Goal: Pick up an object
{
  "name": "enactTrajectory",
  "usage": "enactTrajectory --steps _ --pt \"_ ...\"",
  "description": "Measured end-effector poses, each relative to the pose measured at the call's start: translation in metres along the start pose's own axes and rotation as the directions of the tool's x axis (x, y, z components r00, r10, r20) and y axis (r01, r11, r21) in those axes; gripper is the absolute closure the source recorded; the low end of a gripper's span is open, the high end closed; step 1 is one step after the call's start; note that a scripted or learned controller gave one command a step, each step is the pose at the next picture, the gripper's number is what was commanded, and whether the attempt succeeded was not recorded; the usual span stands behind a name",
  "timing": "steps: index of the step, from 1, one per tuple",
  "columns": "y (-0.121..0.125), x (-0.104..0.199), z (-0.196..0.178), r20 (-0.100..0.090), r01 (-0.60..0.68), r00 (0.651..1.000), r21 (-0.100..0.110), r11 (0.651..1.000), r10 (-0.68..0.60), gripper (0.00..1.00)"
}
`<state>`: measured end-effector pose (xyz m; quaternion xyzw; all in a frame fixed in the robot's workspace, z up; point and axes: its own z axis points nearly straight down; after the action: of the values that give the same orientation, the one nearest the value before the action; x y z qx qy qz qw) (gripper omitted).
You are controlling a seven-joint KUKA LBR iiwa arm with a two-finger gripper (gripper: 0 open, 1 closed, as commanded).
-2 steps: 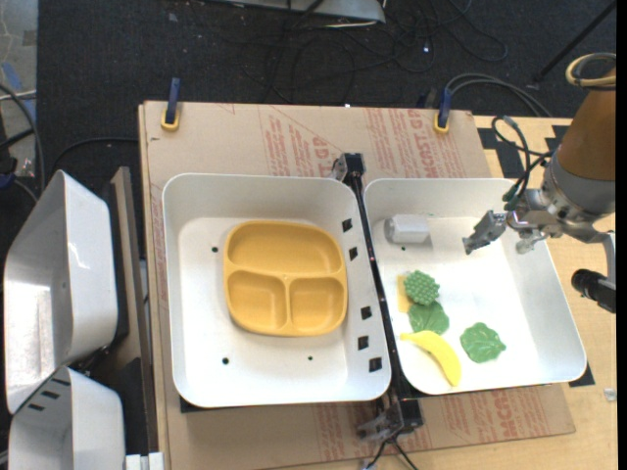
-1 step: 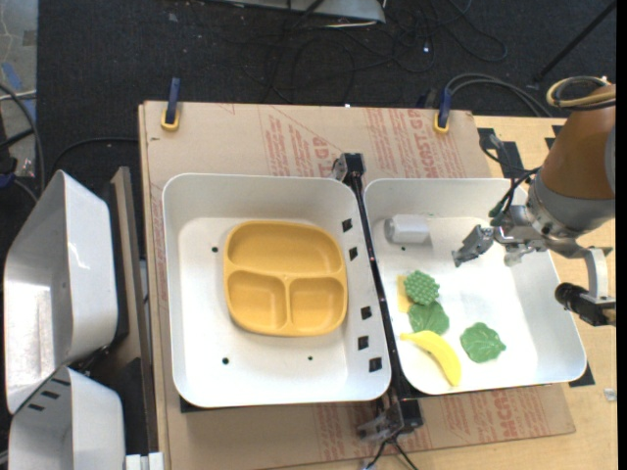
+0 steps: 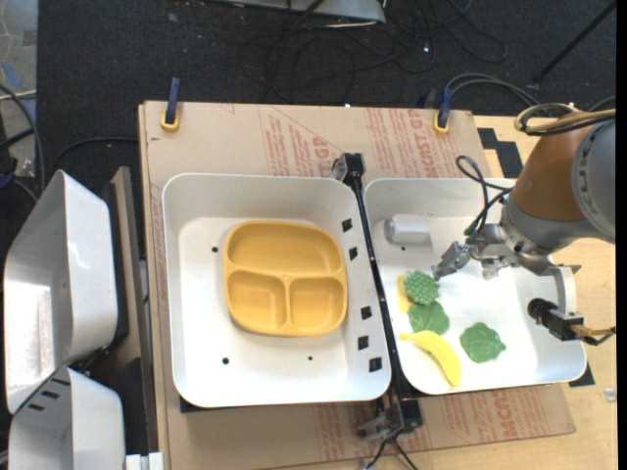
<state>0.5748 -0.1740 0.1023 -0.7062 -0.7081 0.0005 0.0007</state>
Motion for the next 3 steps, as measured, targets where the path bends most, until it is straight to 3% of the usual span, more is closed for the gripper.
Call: enactTrajectory --steps 1,2,3 --pt "0.0 0.0 0.01 0.001 -0.002 1.0 -0.001 1.0 0.002 0.0" --pt "0.001 0.0 0.0 0.001 -0.003 1.0 -0.003 1.0 0.003 1.0" --pt "-0.003 0.005 -0.044 0.001 0.0 1.0 -0.005 1.0 0.0 1.0"
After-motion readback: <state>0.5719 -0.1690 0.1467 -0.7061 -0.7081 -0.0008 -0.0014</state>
